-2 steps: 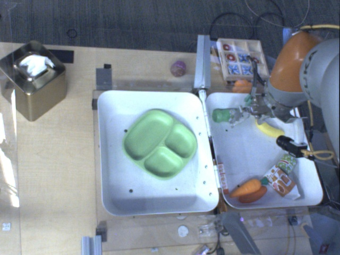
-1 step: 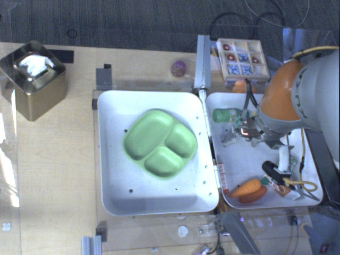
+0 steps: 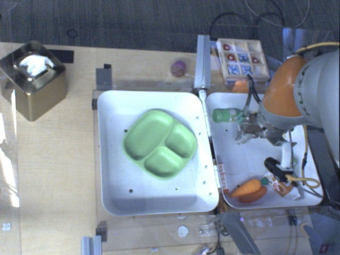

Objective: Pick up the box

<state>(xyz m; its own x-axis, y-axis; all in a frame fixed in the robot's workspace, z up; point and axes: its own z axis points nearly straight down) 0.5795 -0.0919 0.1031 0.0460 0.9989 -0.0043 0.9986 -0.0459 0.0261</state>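
We found the claw (image 3: pixel 249 133) over the far half of the right bin (image 3: pixel 234 158), just beside a green bottle (image 3: pixel 226 115). We could not tell whether the claw was released or clenched, and nothing showed in its grasp.

The box (image 3: pixel 283 186), a small carton with red print, lay in the near right part of the same bin. It sat near a carrot (image 3: pixel 249 190) and apart from the claw. The left bin (image 3: pixel 114 185) held a green divided plate (image 3: pixel 159 142).

We judged the step in hand to be the approach, since the box was not yet grasped. The next move called for travel toward the near side of the bin and alignment above the box, clear of the carrot. Descent and closure on the box's sides would follow.
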